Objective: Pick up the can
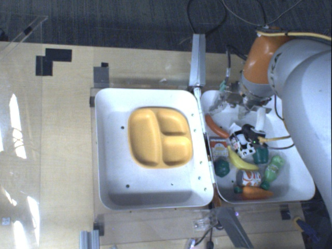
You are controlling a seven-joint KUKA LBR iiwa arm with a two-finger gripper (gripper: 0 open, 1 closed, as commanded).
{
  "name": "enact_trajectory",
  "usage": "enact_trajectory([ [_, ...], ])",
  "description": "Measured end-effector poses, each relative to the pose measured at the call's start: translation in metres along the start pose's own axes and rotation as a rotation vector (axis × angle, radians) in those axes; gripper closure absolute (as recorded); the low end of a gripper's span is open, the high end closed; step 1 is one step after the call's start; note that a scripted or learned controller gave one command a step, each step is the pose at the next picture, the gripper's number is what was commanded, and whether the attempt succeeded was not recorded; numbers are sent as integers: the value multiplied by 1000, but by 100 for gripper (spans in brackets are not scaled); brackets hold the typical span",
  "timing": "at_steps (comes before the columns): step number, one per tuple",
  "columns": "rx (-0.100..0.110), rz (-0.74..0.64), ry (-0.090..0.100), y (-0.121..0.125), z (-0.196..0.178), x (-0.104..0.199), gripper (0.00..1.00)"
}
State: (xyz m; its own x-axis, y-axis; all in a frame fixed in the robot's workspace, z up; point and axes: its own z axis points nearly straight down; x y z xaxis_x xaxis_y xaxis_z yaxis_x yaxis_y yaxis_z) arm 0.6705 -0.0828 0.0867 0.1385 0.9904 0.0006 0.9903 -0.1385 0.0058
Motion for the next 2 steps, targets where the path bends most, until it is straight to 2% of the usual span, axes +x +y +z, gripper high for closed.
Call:
enact_trajectory([
  [1,-2,8,0,-2,-101,18,0],
  [2,-1,-254,0,-13,0,-43,0],
])
